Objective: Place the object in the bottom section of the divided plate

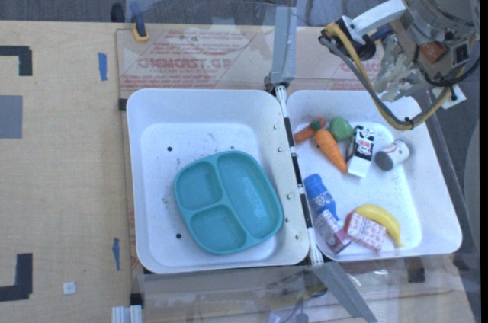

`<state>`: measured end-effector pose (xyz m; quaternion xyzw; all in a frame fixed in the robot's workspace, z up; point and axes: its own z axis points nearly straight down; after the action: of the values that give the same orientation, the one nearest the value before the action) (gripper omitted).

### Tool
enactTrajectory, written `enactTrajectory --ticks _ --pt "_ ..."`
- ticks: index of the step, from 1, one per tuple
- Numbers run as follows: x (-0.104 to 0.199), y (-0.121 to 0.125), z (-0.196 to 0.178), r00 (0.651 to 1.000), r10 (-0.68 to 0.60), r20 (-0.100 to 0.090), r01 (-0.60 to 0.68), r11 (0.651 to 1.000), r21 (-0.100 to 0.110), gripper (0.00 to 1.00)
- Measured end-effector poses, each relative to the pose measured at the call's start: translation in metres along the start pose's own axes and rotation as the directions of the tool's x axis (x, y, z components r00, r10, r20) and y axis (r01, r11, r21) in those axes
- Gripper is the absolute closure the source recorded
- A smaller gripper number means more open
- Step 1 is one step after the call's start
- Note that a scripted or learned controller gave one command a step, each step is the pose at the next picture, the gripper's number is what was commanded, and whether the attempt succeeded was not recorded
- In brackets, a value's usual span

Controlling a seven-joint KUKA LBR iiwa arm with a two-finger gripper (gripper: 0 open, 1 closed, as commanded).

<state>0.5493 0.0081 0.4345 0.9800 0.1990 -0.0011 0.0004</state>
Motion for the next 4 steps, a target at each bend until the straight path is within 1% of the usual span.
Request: enactTrajectory --ticks 1,2,3,4 --pt "0.000 0.009 0.251 0.997 -0.074 0.003 0.074 0.997 0.004 1.00" --pt "0.000 0.009 0.251 0.997 -0.074 0.002 0.073 0.997 0.004 0.00" --pt "0.001 0.007 0.241 0.997 -0.078 0.005 0.078 0.997 0.006 1.00" --pt "0.051 -0.059 0.250 0.990 -0.142 0.000 0.142 0.990 0.000 1.00"
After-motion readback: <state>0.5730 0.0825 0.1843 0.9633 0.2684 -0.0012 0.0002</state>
